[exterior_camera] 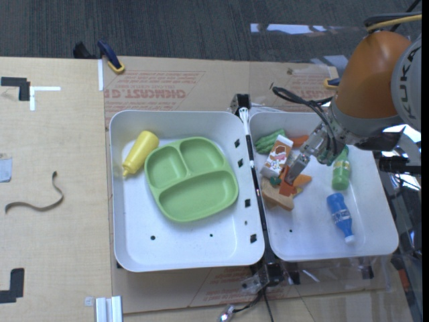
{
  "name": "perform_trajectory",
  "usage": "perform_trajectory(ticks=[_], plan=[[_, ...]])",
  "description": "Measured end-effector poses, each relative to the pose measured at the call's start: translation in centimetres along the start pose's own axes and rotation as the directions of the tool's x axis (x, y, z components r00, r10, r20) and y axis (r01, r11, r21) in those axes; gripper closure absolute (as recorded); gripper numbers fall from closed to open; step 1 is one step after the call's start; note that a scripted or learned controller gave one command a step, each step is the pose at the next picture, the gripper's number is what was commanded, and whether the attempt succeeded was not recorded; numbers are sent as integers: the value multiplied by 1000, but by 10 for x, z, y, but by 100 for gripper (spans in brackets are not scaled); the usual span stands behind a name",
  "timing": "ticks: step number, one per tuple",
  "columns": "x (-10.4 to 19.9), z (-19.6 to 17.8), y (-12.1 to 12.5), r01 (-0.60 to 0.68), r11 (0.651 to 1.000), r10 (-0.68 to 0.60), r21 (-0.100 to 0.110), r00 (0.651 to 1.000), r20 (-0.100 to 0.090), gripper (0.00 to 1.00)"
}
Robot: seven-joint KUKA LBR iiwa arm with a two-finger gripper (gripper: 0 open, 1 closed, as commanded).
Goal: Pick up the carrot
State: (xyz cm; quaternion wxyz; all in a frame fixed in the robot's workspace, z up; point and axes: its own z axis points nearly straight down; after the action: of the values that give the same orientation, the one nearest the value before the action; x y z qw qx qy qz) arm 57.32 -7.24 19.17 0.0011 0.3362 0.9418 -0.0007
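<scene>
Cardboard (167, 89): we are seeing it lying under both bins.
Floor (201, 12): dark carpet.
Carrot (295, 180): lying in the right bin (375, 247).
Gripper (295, 170): we are seeing it clamping the carrot.

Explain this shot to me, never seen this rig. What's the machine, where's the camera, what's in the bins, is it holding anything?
One camera looks down at a slant on two white bins. The grey and orange robot arm reaches in from the right; its gripper is down in a pile in the right bin.

The left bin holds a green divided plate and a yellow bottle. The right bin holds a small carton, a wooden block, an orange carrot, a green bottle and a blue bottle.

I cannot tell whether it grips anything.
</scene>
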Motion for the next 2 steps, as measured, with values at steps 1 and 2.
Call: perform_trajectory(ticks=[1, 2], plan=[[-4, 82, -34, -211, 978, 211, -8, 978, 9, 0], [-46, 88, -7, -470, 883, 470, -21, 883, 9, 0]])
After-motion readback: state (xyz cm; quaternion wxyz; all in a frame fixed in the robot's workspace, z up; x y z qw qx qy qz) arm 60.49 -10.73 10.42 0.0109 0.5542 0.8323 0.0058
